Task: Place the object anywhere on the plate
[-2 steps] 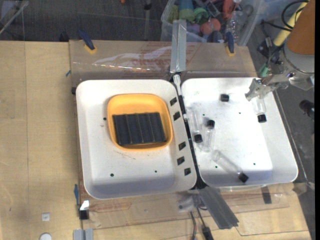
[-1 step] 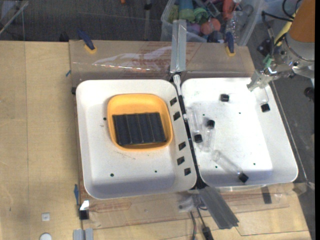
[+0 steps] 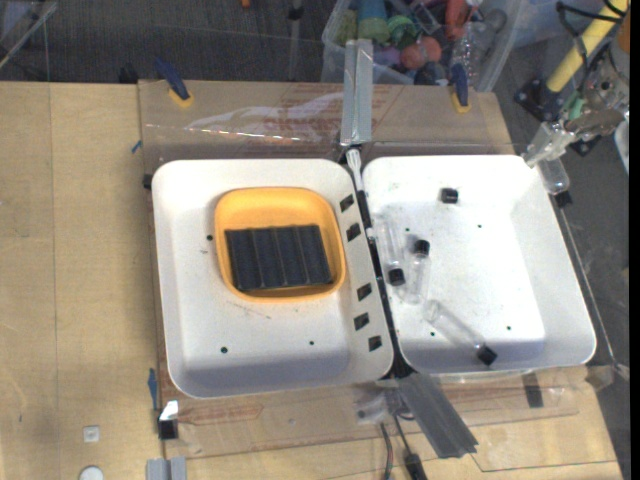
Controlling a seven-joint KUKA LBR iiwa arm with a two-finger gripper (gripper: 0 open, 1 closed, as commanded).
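Two white bins on the desk (image 3: 70, 268), a dark ridged object already lying on the orange plate.

The left bin (image 3: 190, 348) sits against the right bin (image 3: 540, 308) along the middle of the desk. The orange plate (image 3: 278, 204) rests in the left bin, nearer that bin's far edge, and the dark ridged object (image 3: 277, 257) lies flat across its near half. At the right bin's far right corner a pale, glassy tool (image 3: 549, 158) pokes in; I cannot tell whether it is clenched or released.
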